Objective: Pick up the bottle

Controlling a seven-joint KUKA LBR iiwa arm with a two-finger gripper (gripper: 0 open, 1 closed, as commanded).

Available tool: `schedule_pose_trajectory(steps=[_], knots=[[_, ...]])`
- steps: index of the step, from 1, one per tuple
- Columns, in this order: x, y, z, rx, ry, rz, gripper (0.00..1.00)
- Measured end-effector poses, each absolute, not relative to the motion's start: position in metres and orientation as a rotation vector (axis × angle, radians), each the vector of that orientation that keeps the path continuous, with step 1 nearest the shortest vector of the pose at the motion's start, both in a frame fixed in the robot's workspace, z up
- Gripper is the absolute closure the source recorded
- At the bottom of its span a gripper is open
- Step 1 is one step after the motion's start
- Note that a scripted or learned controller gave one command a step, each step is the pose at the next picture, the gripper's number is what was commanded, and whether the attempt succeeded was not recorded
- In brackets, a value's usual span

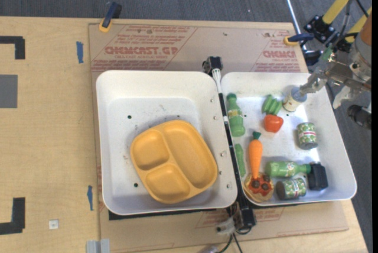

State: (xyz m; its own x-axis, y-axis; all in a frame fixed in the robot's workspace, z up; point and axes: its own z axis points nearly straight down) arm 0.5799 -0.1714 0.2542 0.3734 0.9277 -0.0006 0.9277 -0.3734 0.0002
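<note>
Fingers [308, 85] reach in from the right over the upper right part of the right bin [342, 157], at the end of the arm [354, 71]; whether they are open or closed cannot be told, as they show as one grey blur. Their tip sits just beside a small white-capped item [291, 99], too small to name, and whether it touches that item cannot be told either. Nothing is visibly held.

Well to the left of the fingers, along the bin's left wall, lies a green bottle [235, 115] with a pale label, lengthwise along the wall. Below the fingers and well apart from them, a second green bottle [286, 169] lies on its side near the bin's lower edge, its cap end next to a black block [318, 177]. Just under it sits a green can [292, 188], and another can [306, 135] lies closer, straight below the fingers.

Left and a little below the tip are a green pepper [271, 105] and a red tomato [273, 123]. Farther down stands a carrot [255, 154].

Far to the left, the left bin [112, 127] holds a yellow divided plate [173, 161]. Both bins rest on the worktop [47, 127].
</note>
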Motion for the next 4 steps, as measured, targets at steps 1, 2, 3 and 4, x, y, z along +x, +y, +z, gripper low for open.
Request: schedule_pose_trajectory(steps=[1,2,3,4], knots=[[0.581,-0.171,0.265,2.601,1.758,0.001,1.00],[0.580,-0.171,0.264,2.601,1.758,0.000,0.00],[0.581,-0.171,0.275,2.599,1.757,0.001,1.00],[0.581,-0.171,0.275,2.599,1.758,0.001,0.00]])
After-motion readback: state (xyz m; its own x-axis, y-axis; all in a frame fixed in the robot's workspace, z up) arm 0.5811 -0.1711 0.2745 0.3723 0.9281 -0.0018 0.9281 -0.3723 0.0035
